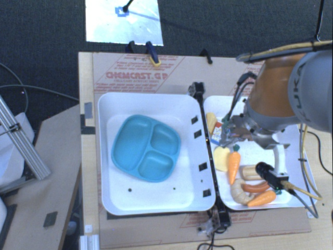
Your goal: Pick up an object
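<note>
The arm [281, 92] is bulky and hangs low over the right bin [219, 104], hiding much of its floor, so the biggest risk I see is a blind descent. The gripper [229, 137] sits close to that bin's left wall and the black-clipped divider [206, 139], and a small drift that way could strike the rim and jolt both bins. The left bin [120, 194] holds a blue plate [146, 147], well apart from the gripper, so it seems unlikely to be disturbed. Whether the gripper is spread or closed I cannot tell, because the wrist covers it. The likeliest target, an orange carrot [234, 165], lies in the right bin just beside the gripper, touching a pale yellow piece [220, 159] on its left. Packed this tight, a grasp could catch both, or wedge on the yellow piece and push the carrot aside. The carrot tapers and looks smooth, so a pinch near its thin end may squeeze it out. A beige piece [248, 172], a sausage [255, 187] and a second carrot [262, 198] crowd the near corner and could be knocked.
</note>
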Motion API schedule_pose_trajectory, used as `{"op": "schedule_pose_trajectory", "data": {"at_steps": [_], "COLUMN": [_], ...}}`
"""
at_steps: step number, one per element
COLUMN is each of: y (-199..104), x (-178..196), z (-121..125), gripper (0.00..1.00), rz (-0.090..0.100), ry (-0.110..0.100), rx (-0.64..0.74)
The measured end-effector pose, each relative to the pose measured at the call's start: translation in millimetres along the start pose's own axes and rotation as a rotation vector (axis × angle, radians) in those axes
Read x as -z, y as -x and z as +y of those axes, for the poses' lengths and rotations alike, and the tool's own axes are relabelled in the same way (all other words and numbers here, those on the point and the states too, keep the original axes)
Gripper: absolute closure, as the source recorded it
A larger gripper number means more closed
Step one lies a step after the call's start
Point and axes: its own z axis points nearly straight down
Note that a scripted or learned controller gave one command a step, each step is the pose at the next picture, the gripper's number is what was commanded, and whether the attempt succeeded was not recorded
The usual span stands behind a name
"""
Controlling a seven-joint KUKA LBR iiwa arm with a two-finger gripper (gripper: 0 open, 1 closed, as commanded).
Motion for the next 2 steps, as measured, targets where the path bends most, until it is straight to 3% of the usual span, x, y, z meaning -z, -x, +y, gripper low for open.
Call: {"op": "schedule_pose_trajectory", "data": {"at_steps": [1,2], "y": [-56.5,-39.9], "x": [52.3,171.5], "z": [-14.2,-32.9], "gripper": [1.00,1.00], "rz": [0.001,0.001], "ry": [0.000,0.011], "rx": [0.003,-0.002]}}
